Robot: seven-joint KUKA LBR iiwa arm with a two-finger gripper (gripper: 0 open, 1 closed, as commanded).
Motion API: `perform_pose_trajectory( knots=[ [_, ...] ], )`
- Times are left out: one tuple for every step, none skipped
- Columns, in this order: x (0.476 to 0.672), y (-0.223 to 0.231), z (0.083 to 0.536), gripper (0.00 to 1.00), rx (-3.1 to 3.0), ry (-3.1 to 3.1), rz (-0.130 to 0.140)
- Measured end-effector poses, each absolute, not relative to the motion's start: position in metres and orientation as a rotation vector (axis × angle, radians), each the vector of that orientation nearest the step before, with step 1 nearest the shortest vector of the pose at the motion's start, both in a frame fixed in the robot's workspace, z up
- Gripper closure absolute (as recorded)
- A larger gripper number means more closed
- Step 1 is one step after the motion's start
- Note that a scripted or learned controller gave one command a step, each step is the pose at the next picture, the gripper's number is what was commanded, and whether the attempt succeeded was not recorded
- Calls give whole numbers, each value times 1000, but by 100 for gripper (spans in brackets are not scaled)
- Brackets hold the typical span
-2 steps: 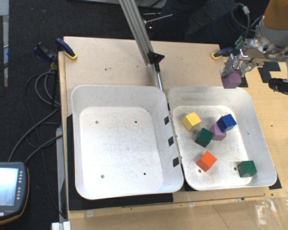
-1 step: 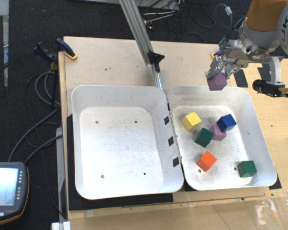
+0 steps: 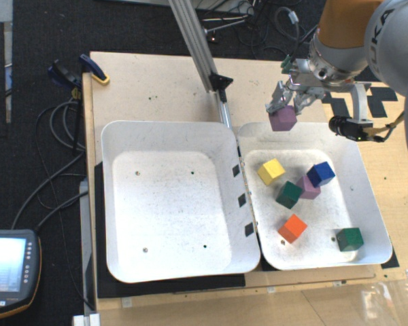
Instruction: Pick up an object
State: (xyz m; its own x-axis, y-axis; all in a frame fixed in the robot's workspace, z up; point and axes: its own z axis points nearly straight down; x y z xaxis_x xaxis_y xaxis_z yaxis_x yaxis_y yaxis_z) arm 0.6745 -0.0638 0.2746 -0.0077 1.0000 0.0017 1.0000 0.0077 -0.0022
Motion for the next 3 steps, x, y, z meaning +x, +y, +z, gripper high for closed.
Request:
perform_pose_trajectory(
  knots=[
    [666,-19,268,100,-2211,-2227,2],
    [654,37,262,100,-2210,-2228,2],
    [627,84,249,100,-2210,-2226,4]
  ],
)
